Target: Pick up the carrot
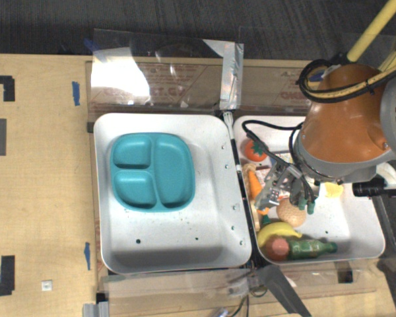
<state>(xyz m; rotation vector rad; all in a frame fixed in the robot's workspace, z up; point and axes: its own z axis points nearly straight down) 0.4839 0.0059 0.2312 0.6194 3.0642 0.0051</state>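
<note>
White bins sit side by side; the left bin (165,243) has a teal plate (153,171). Over the right bin (356,240) hangs the gripper (285,189) (open or shut, I cannot tell). Close by lie a banana (277,230), a green bottle (311,247), and the carrot (253,183) by the bin's left wall.

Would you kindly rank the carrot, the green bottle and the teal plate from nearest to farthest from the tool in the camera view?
Measured from the tool:
1. Carrot, just to its left in the right bin.
2. Green bottle, toward the bin's lower edge.
3. Teal plate, far left, in the other bin.
</note>
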